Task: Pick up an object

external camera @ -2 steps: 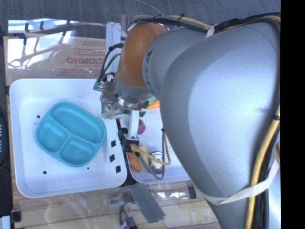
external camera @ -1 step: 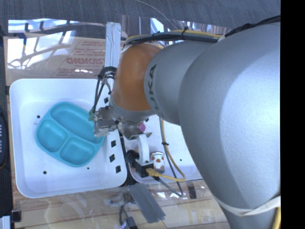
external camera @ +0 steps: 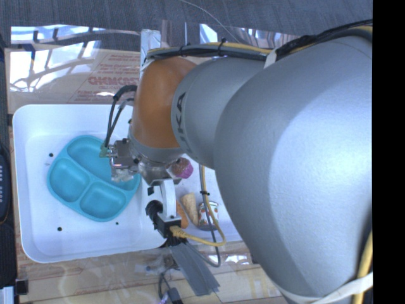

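a smooth blue 3-compartment plate (external camera: 85, 181) lies at 9 o'clock in the glossy white bin (external camera: 28, 170); the fingers' state: cannot tell.

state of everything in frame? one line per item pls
blue divided plate: lying flat on the left bin floor, right edge under the arm's wrist
left bin: upright on the bench, holding the plate
pink object: lying beside the wrist, partly hidden
tan object: lying below the pink one, partly hidden
arm: reaching in over the bins, covering most of the right side
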You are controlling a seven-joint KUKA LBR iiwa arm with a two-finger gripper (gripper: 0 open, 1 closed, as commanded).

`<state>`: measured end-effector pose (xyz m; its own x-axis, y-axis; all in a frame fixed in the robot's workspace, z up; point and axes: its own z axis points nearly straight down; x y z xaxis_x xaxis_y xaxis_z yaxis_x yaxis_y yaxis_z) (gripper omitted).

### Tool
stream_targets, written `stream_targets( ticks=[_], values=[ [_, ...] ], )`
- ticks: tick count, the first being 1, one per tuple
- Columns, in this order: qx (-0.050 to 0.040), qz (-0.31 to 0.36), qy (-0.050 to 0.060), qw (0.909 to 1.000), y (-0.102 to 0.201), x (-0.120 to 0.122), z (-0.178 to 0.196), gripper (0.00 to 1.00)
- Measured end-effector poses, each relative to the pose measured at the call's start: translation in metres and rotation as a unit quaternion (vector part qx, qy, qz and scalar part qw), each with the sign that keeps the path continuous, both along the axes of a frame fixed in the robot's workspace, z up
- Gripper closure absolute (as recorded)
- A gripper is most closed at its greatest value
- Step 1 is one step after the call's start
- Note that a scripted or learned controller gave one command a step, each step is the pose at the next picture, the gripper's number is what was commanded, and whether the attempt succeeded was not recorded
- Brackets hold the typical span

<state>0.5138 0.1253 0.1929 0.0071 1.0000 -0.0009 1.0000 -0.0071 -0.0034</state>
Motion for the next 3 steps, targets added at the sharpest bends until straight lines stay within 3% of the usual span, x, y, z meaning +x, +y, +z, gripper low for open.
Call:
stream_targets(
  ticks=[1,2,3],
  values=[
    [-0.0001,0.005,0.002,1.0,0.015,-0.01,-0.009,1.0],
    [0.0003,0.004,0.001,1.0,0.093,-0.036,-0.011,1.0],
    [-0.0008,0.006,0.002,1.0,0.092,-0.035,-0.001,1.0]
  ],
)
